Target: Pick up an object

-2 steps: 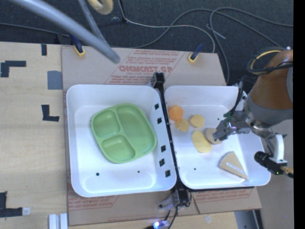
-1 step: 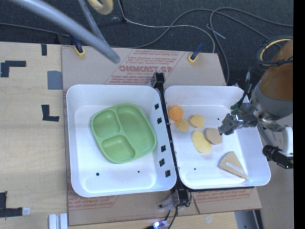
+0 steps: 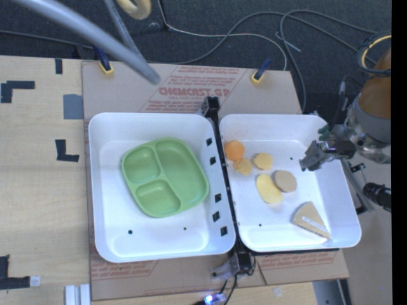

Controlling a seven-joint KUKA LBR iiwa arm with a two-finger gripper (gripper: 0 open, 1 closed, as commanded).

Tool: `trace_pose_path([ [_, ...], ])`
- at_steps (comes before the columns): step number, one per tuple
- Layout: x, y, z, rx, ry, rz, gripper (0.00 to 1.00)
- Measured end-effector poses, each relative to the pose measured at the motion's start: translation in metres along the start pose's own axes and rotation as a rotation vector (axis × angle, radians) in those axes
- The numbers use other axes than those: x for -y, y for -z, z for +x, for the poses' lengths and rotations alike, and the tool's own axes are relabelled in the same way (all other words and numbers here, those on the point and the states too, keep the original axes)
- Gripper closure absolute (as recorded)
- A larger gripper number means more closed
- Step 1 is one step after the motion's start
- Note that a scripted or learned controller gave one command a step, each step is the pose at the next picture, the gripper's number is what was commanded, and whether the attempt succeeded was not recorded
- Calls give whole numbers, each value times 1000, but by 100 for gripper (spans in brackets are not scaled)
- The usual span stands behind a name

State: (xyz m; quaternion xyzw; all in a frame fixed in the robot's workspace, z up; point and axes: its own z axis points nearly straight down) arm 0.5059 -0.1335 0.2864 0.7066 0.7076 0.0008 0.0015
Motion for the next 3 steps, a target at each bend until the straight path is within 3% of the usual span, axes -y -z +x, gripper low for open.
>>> trace_pose_path([
  [2, 2, -4, 103, -1, 4, 5, 100],
  [3, -6, -24, 158, -2, 4, 7, 100],
])
